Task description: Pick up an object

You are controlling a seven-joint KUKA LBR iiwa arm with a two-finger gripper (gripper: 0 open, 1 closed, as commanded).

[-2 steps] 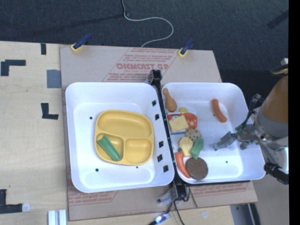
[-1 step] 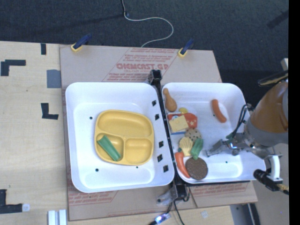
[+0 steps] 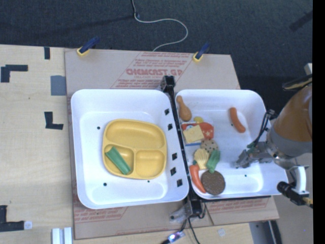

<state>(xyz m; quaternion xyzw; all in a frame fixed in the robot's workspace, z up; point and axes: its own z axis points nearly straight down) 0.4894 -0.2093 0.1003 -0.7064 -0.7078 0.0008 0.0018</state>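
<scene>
The right bin (image 3: 254, 179) holds toy foods. A drumstick (image 3: 183, 109), a cheese slice (image 3: 192, 133) and a red piece (image 3: 207, 130) lie along its left wall. Below them are a cracker (image 3: 208, 146), a corn piece (image 3: 201, 159), a green pickle (image 3: 214, 158), a carrot (image 3: 196, 177) and a brown patty (image 3: 213, 182). A sausage (image 3: 236, 120) lies apart toward the back right. My gripper (image 3: 245, 159) is low over the bare floor at the bin's right side, right of the pickle and below the sausage. No object shows in it.
The left bin (image 3: 86, 187) holds a yellow divided plate (image 3: 152, 131) with a green piece (image 3: 118, 159) in its lower left compartment. The arm's orange band (image 3: 297, 117) hangs over the right bin's right rim. A black clip strip (image 3: 175, 146) joins the bins.
</scene>
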